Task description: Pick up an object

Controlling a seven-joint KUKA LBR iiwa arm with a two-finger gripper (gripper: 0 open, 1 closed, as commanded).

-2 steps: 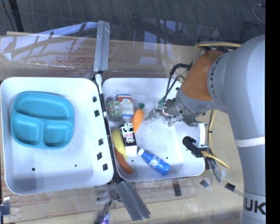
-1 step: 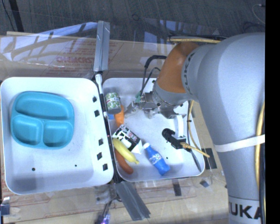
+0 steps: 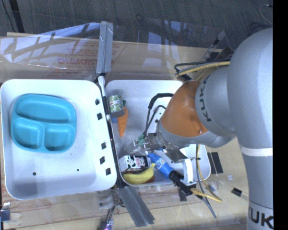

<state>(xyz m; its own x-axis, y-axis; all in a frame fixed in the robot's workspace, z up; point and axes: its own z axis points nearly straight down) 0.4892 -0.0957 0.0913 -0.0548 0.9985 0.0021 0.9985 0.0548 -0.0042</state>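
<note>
Arm (image 3: 240, 109): grey KUKA, orange band above the wrist, occupying the right third of the frame and bending down into the right-hand bin.

Left bin (image 3: 19, 176): shallow, white, centre-left of frame. Holds one blue divided tray (image 3: 42, 122), three compartments, lying in its upper-left part.

Right bin (image 3: 134, 87): shallow, white, centre of frame, largely covered by the arm. Contents crowd its left and lower parts.

Gripper (image 3: 146, 145): lowered into the middle of the right bin, under the orange band. How far the claw stands apart, and whether it has hold of anything, cannot be told.

Blue object (image 3: 159, 163): elongated, dark-tipped, lying slantwise at lower centre of the right bin, just below the gripper.

Banana (image 3: 138, 177): yellow, at the bin's lower edge, touching the black-and-white carton (image 3: 134, 162) just above it.

Carrot (image 3: 122, 121): orange, upright along the bin's left wall.

Green can (image 3: 116, 104): small, just above the carrot, upper left of the right bin.
</note>
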